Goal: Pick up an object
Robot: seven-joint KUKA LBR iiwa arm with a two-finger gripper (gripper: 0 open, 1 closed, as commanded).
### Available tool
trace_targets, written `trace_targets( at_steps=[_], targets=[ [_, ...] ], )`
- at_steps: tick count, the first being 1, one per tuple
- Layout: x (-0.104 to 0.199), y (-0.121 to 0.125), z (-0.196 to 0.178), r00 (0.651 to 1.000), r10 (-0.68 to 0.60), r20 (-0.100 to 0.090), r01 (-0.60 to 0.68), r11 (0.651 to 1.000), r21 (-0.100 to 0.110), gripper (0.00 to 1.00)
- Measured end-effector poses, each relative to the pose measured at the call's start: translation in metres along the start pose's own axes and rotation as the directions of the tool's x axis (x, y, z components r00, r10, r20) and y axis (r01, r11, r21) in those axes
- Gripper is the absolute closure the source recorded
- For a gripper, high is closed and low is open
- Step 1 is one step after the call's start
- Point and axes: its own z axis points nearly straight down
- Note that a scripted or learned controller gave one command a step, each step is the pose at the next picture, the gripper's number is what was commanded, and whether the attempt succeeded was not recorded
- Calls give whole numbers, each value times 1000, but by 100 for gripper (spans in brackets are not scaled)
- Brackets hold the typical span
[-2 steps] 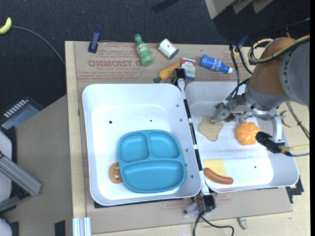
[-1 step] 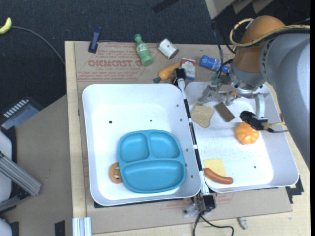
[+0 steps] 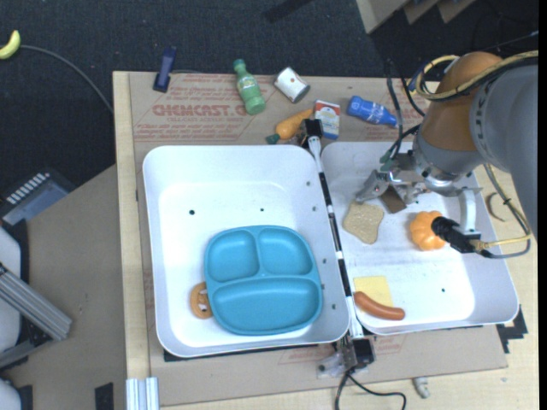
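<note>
Right bin point(image 3: 479, 301): toast point(image 3: 364, 221) (near hand point(image 3: 395, 188))

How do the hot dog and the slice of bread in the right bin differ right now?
The hot dog is long, thin and reddish; the bread slice is broad, flat and tan. The hot dog lies near the bin's front edge, overlapping a yellow cheese slice; the bread slice lies further back, just below the hand. Both rest in the right bin, near its left wall.
</note>
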Motion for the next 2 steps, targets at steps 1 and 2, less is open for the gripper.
trace_targets(
  at_steps=[1, 2],
  targets=[
    [-13, 41, 2, 1000, -2, 1, 2, 1000, 2, 0],
    [5, 7, 2, 1000, 0, -1, 0, 1000, 6, 0]
  ],
)
